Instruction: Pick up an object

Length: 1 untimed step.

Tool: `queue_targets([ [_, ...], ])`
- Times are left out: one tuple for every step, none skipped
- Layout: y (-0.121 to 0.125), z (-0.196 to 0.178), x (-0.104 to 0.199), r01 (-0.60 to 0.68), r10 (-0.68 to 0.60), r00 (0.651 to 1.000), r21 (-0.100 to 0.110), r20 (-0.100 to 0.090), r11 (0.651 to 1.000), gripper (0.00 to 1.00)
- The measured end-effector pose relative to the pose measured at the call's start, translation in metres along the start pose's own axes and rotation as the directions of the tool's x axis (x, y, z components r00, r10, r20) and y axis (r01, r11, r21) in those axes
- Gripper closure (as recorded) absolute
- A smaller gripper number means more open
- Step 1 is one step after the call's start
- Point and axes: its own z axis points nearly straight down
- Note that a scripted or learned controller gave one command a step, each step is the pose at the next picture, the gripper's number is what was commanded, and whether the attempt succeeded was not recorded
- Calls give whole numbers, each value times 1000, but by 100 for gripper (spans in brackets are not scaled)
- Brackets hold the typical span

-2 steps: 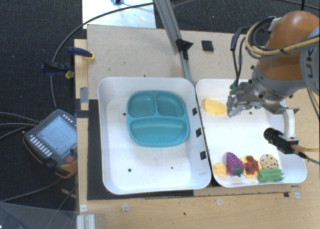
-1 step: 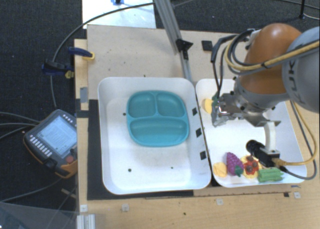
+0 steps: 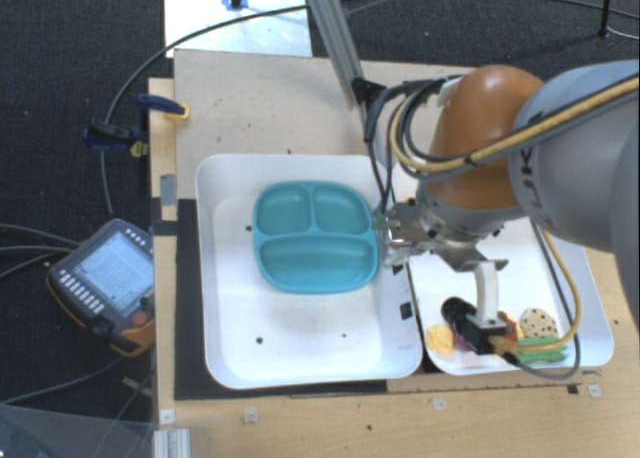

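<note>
The grey arm with an orange band (image 3: 480, 136) is seen over the right of two shallow white bins (image 3: 598, 341). Whether its gripper (image 3: 400, 239) is wide or narrow cannot be told. One teal three-compartment plastic plate (image 3: 315, 238) is laid against the left bin's (image 3: 225, 276) right edge. Four small pieces are counted along the right bin's near edge: yellow disc (image 3: 438, 337), speckled round (image 3: 538, 322), green piece (image 3: 545, 348), pink scrap (image 3: 466, 343). Being crowded, they may be missed, or two may be pinched together.

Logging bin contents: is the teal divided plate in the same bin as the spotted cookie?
No: the teal divided plate lies in the view's left bin, the spotted cookie in the right bin.
</note>
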Motion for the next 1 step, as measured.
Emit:
queue_targets([
  [-12, 12, 43, -2, 2, 1000, 0, 1, 1000, 100],
])
